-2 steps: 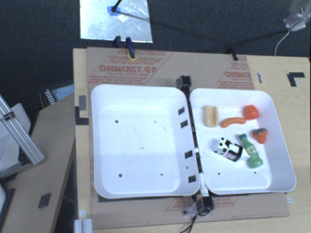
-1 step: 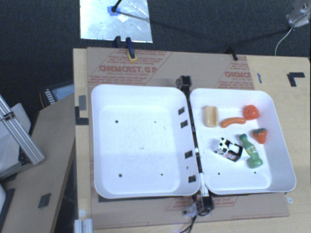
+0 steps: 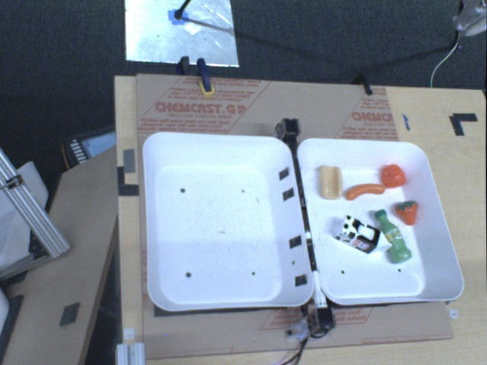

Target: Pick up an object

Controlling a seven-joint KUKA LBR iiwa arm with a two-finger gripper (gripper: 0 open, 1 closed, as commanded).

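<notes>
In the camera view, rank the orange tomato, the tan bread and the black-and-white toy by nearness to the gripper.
1. Orange tomato, right bin's far side, toward the gripper.
2. Tan bread, far left of that bin.
3. Black-and-white toy, bin's middle.

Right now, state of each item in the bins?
Tan bread piece: upright-ish, lying flat, right bin.
Orange sausage: lying flat, beside the bread.
Tomato: resting alone.
Strawberry: lying alone.
Green bottle: on its side.
Black-and-white toy: lying flat, next to bottle.
</notes>
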